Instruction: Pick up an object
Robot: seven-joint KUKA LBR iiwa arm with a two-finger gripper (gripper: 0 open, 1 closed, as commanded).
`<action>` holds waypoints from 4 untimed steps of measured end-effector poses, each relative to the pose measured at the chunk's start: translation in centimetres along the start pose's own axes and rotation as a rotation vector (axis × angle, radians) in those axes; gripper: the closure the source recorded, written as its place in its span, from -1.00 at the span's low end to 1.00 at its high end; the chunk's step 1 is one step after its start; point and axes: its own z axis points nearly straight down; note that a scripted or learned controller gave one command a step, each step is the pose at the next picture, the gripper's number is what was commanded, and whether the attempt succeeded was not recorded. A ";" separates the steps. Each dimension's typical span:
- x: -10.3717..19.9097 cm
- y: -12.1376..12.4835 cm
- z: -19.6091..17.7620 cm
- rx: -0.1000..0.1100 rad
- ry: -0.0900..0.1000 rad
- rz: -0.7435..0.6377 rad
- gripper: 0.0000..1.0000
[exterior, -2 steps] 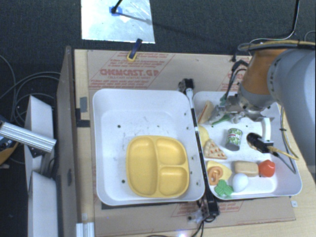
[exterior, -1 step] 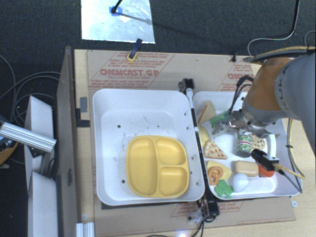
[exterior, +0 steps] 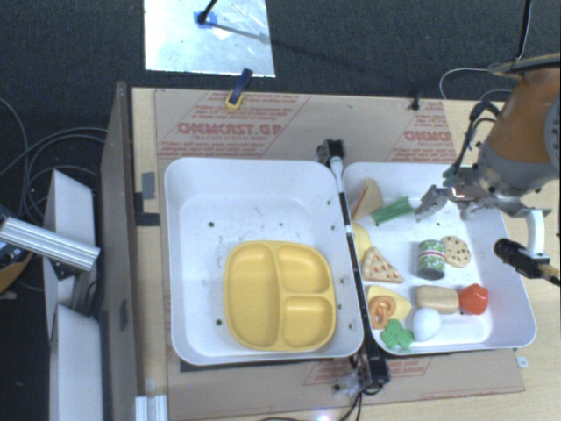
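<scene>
**Two white bins on printed cardboard, arm over the right one**

Nearest the camera, along the front of the right-hand shallow white plastic bin [exterior: 513, 327], lie a small green leafy toy [exterior: 396, 335], a white egg-shaped piece [exterior: 426, 323], a tan bread-like block [exterior: 436, 298] and a red tomato-like piece [exterior: 473, 299]. Beside the divider sits a yellow piece with an orange ring on it [exterior: 386, 306]. Just behind these are a triangular pizza-slice toy [exterior: 380, 267], a small green-and-white striped can [exterior: 430, 258] (its label too small to read) and a round chocolate-chip cookie [exterior: 455, 251], touching the can's right side. Farther back lie a pale yellow cheese wedge [exterior: 368, 199] and a green stick-shaped toy [exterior: 392, 210].

The left-hand shallow white plastic bin [exterior: 197, 196] holds one thing: a yellow plastic tray with three compartments [exterior: 280, 294], lying toward its front.

The two-finger gripper [exterior: 432, 202] hangs low over the back of the right bin, its tip just beside the right end of the green stick; whether the fingers are spread or closed cannot be told, and nothing is seen held. The grey arm with its orange band [exterior: 526, 112] reaches in from the right.

Both bins rest on a brown cardboard sheet [exterior: 289, 117], printed in red "CHEMCAST GP" behind the left bin; a second red print behind the right bin is partly hidden. Farthest off, a shiny silver sheet [exterior: 209, 24] lies on the dark floor.
</scene>
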 end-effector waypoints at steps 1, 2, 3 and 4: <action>-0.8 -4.1 4.2 0.013 0.005 0.000 -1.00; 1.6 -4.6 8.3 0.014 0.007 -0.006 -1.00; 1.4 -4.4 6.9 0.007 0.004 -0.005 1.00; 8.2 -4.1 -4.6 -0.001 0.006 -0.012 1.00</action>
